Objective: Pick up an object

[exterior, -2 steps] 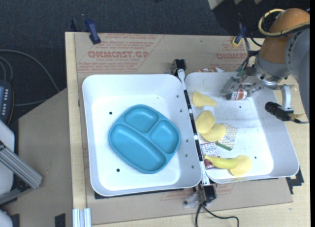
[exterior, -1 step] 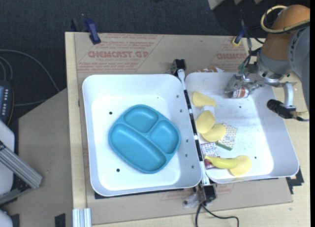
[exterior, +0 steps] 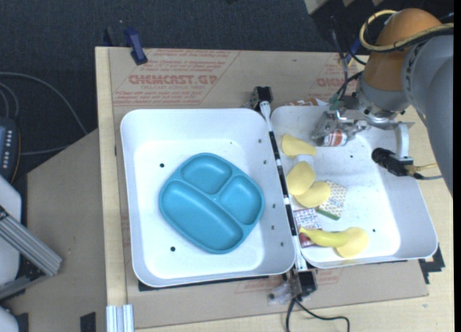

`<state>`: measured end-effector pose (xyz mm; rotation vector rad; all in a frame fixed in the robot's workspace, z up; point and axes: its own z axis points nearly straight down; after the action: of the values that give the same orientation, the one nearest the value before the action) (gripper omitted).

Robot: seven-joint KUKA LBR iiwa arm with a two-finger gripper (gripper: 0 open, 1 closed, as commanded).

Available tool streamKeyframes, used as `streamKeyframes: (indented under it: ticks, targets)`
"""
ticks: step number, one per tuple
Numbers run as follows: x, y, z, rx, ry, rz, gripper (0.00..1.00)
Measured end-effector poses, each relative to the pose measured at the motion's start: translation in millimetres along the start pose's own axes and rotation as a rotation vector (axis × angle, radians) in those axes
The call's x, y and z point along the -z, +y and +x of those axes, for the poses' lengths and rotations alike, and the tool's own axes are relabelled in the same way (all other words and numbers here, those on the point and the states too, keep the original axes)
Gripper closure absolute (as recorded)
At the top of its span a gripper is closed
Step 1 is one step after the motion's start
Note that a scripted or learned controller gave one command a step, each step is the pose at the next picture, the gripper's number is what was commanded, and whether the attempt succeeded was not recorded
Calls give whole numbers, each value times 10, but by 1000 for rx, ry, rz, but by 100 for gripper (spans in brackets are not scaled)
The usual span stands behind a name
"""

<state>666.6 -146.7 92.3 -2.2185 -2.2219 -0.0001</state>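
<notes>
Yellow plastic banana (exterior: 337, 238) lies at the near edge of the right white bin (exterior: 403, 208), long axis roughly left-right, thick end toward the arm side. Pale yellow lumps (exterior: 308, 183) sit mid-bin. Pincer (exterior: 336, 130) is low at the far end over a small packet (exterior: 333, 138); grip state: cannot tell. Looks like the descend/grasp step; next comes close and lift.

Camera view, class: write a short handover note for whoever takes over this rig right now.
Gripper: low at the far end of the right bin, over a small packet; grip unclear.
Things: yellow pieces and a banana lie along the right bin's left side, flat packets among them. Blue tray lies in the left bin.
Done: nothing seen lifted.
Left: grasp one object and raise it.
</notes>
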Motion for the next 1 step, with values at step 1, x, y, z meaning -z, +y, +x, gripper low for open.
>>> streamKeyframes:
  ticks: [1]
  targets:
    - [929,-981,804,0,0,-1,100]
